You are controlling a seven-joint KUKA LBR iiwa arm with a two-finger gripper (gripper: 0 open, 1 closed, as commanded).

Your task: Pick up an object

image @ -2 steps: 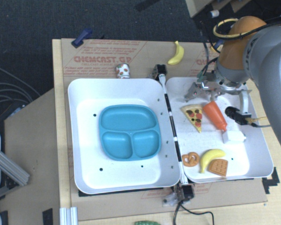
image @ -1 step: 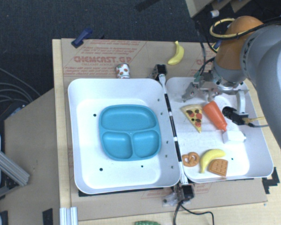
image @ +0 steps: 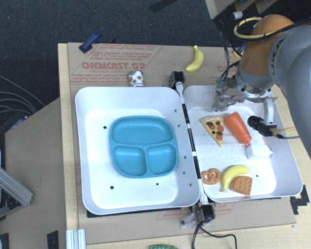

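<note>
Nearest the camera, in the right white plastic bin [image: 285,183], a small brown pretzel [image: 211,176], a yellow toy banana [image: 232,174] and a tan waffle square [image: 242,185] are lying clustered, touching. Beyond them a triangular pizza slice [image: 214,128] and an orange bottle-shaped toy [image: 238,128] are sitting side by side. I am hovering my gripper [image: 226,98] over the bin's far left corner, just behind the pizza, nothing held; whether it is spread or closed I cannot tell (too dark, too small). The left bin [image: 88,154] is holding a blue divided tray [image: 143,146]. To do this well, I am judging the orange toy easiest: centre over it, drop straight. My wrist is pointing down, grey arm reaching in from the right.
</note>
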